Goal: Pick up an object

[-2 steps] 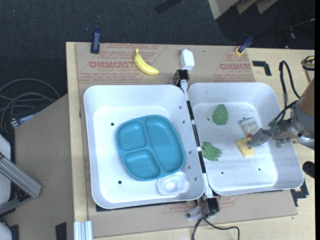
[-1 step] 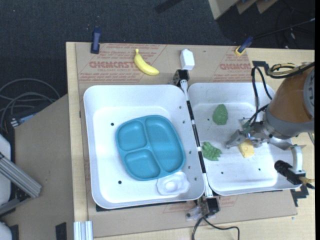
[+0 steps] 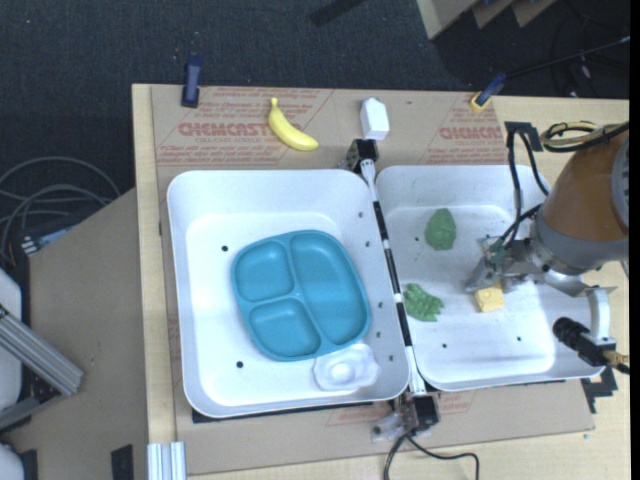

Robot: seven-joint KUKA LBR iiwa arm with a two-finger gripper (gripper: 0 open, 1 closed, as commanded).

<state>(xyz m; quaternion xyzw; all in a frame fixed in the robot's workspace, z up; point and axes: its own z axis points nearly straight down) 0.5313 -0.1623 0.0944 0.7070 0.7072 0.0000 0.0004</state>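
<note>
Seemingly two green pieces (image 3: 440, 229), one banana (image 3: 291, 128).

A robotics lab: taped cardboard bench (image 3: 250, 133), two white bins (image 3: 200, 208), loose cables (image 3: 45, 203), dark carpet (image 3: 90, 38).

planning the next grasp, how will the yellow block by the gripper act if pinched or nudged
The yellow block looks small and boxy with flat faces, so it would probably slide on the bin floor, not roll. Its size suggests light weight; a nudge may skid it. It lies just below the gripper, apart from both green pieces.
</note>
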